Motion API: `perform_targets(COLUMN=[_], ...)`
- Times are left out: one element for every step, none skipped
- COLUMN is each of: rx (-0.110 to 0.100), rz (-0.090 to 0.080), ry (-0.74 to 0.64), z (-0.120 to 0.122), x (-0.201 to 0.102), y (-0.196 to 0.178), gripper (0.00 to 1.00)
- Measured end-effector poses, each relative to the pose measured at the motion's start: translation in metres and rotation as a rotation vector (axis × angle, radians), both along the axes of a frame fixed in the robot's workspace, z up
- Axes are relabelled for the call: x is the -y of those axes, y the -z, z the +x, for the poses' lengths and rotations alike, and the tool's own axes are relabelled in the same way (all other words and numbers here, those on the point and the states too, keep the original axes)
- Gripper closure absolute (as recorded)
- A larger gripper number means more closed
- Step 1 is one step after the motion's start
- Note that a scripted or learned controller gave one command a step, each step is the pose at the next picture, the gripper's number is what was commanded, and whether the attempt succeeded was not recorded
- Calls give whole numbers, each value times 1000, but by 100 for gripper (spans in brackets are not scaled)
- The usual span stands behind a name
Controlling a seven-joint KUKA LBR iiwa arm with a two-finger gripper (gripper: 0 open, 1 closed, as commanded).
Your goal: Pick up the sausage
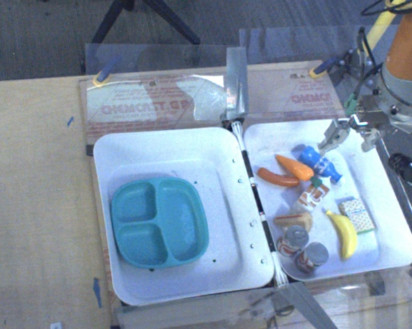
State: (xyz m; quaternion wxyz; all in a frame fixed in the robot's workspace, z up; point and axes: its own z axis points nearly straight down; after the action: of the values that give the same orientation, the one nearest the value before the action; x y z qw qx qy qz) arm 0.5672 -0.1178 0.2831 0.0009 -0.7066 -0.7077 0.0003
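Note:
The sausage (277, 177) is a reddish-orange link lying flat in the right bin (386, 180), near its left wall. An orange carrot (294, 166) lies right beside it on the upper right, touching or nearly so. My gripper (349, 139) hangs over the bin's upper right part, up and to the right of the sausage and well apart from it. Its two fingers (330, 136) are spread open with nothing between them.
A blue bottle (317, 161), a small carton (313, 196), a banana (345, 234), a cracker box (357, 215), a bread piece (293, 220) and two cans (304, 248) crowd the right bin. A teal divided plate (159, 221) lies in the left bin (213, 159).

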Motion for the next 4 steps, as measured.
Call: perform_targets(rx=[2, 2, 14, 20], rz=[-1, 0, 12, 25], ry=[-80, -75, -251, -262], z=[-18, -88, -80, -75], x=[21, 65, 94, 84], y=[95, 163, 190, 180], gripper=[0, 0, 0, 100])
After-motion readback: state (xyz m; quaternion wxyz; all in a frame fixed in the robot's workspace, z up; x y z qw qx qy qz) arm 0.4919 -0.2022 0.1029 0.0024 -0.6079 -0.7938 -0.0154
